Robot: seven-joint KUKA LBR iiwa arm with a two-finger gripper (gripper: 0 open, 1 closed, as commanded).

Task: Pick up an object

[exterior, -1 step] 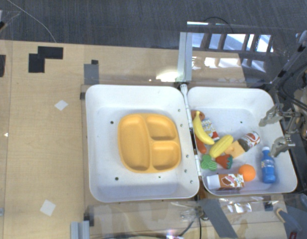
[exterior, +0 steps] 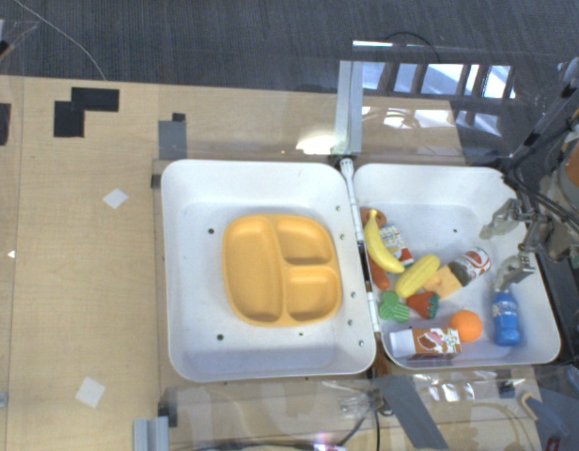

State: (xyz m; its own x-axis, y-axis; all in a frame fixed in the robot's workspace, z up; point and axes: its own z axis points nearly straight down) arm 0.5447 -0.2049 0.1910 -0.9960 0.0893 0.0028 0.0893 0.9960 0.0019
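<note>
On the counter (exterior: 73, 280), the left bin (exterior: 191, 252) carries a yellow divided tray (exterior: 280, 269); the right bin (exterior: 430, 205) holds the toys. The gripper (exterior: 513, 244) hangs with jaws spread wide and empty. The blue bottle (exterior: 505, 316), long axis running toward the camera, lies just below the jaws, nearest.

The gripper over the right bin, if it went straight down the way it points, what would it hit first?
Probably the right bin's bare white floor: the gripper hangs by the right wall, with the blue bottle just nearer the camera. Depth is unclear.
</note>
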